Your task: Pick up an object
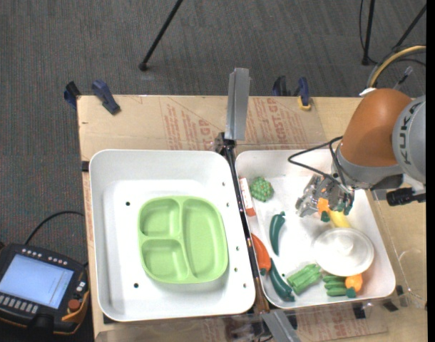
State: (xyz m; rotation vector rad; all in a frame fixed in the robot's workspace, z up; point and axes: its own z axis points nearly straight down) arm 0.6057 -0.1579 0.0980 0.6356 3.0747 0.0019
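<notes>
My gripper [319, 199] hangs low over the upper right part of the right bin [292, 164], under the arm's orange band [374, 123]. A small yellow and orange toy [334, 213] lies right beside it on the lower right side, touching or nearly so; I cannot tell whether it is held. A white bowl [342, 251] sits just below that. To the left of the gripper lie a green bumpy toy [260, 189] and a dark green pepper [276, 231].
The left bin [114, 191] holds a green divided plate [182, 239]. Along the right bin's front lie an orange carrot [262, 254], a dark green cucumber [279, 282], a light green bundle [304, 276] and small green and orange pieces [344, 285]. A pendant [36, 280] sits at the far left.
</notes>
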